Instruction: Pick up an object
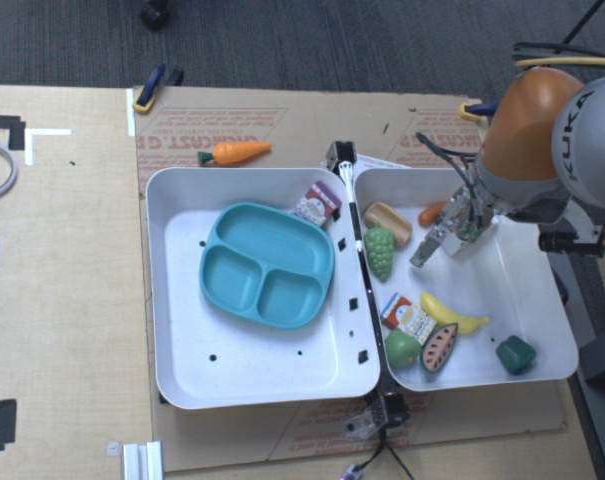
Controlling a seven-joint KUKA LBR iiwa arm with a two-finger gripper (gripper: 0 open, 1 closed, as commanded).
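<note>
Hovering claw (429,251) over right bin (542,368), grip state impossible telling; judging nearby grapes (380,251) light, bumpy, likely slippery, best pinching across middle

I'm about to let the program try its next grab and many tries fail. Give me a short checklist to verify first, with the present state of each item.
1. Gripper is above the right bin: ok.
2. Nothing is caught between its fingers: ok.
3. Fingers are open enough for a grab: cannot tell.
4. A target lies close by: ok, the hot dog bun and green grapes lie just to its left.
5. Gripper hangs over bare floor, not over an object: not ok for a straight descent.
6. Banana lies apart from the gripper: ok.
</note>
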